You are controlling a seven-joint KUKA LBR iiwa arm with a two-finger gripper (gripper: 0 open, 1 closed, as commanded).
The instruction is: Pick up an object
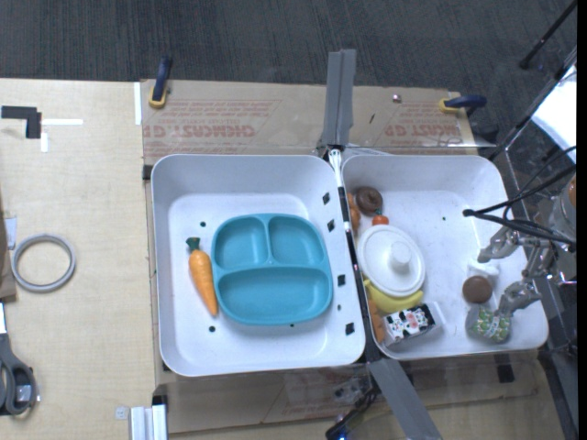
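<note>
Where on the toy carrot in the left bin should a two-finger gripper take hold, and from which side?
Grip the carrot across its thick orange upper body, just below the green top, coming straight down. It lies flat and lengthwise beside the blue divided plate, so the fingers should probably close across its width, left and right.

Right bin [440,183]: teapot [394,266], small box [408,324] crowding left side; brown ball [476,289], green lump [487,324] sitting lower right; bare floor lying open upper middle. Left bin [183,177]: blue tray [272,269], carrot [202,278] occupying centre; margins staying free.
</note>
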